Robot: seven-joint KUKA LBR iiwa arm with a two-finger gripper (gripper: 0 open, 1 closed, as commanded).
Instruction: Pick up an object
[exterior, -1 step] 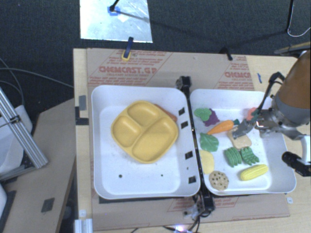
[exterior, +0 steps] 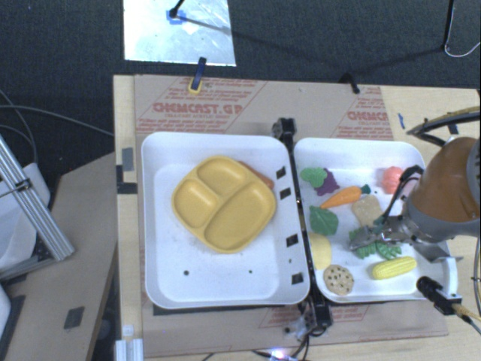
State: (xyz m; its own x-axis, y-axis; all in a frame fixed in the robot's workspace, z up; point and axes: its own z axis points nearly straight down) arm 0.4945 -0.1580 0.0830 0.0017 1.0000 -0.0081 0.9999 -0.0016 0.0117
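From above, the arm's gripper (exterior: 370, 239) is low in the right bin (exterior: 361, 147), toward its near right corner, over a green leafy piece (exterior: 370, 250) that lies just inside the corn cob (exterior: 393, 268). The metal fingers (exterior: 359, 238) look spread either side of something small, but I cannot tell from here whether they are open or closed on it.

If it were mine to do, I would pick the green piece under the tool as the target. Judging by the crowding, the trick is to come straight down, close only once the tips straddle it, and lift vertically so the corn and the tan slice (exterior: 365, 210) beside it are not dragged along.

Counting the right bin: one carrot (exterior: 342, 196), one grape bunch (exterior: 319, 177), one pink-red fruit (exterior: 392, 177) at the far right corner, one tan slice, two green leafy pieces (the second (exterior: 323, 220) near the divider), one yellow piece (exterior: 321, 252) at the near left edge, one cookie (exterior: 339, 279), one corn cob.

The left bin (exterior: 161, 277) holds one yellow divided plate (exterior: 223, 203), with something reddish peeping from behind it.
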